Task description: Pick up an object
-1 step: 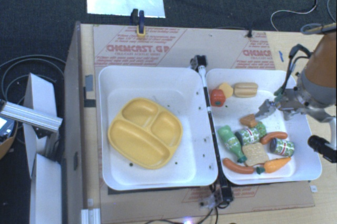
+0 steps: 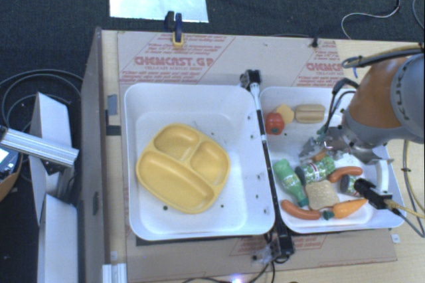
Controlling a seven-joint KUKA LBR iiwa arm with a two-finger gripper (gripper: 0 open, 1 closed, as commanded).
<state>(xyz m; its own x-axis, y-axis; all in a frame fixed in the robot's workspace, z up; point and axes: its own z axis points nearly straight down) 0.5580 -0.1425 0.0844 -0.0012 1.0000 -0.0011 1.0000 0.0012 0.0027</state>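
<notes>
Plastic toy food is heaped in the right bin [image 2: 385, 225], and the claw [image 2: 323, 145] is lowered among it, at the middle of that bin; whether the claw is apart or together cannot be told, since the wrist and the clutter hide it.

No single object is named by the task, so the likeliest target is judged from what lies nearest. A small green can [image 2: 319, 170] is seen just below the claw, lying on its side with its long axis running roughly left to right, tilted slightly up toward the right. It would probably be light and stiff, smooth and rounded, so it could roll or slip; a hold across its short width, at the middle, is judged safest.

Beside it a green bottle [image 2: 291, 183] lies flat, its long axis slanting from upper left to lower right. A carrot [image 2: 348, 208] points toward the left along the bin's lower edge, touching a brown slice [image 2: 321, 194]. A tomato [image 2: 275, 121] and a bun [image 2: 309, 113] are well apart from the claw, at the top of the bin.

A yellow tray [image 2: 183, 167] rests in the left bin [image 2: 143, 225] on the counter [image 2: 226, 59].
</notes>
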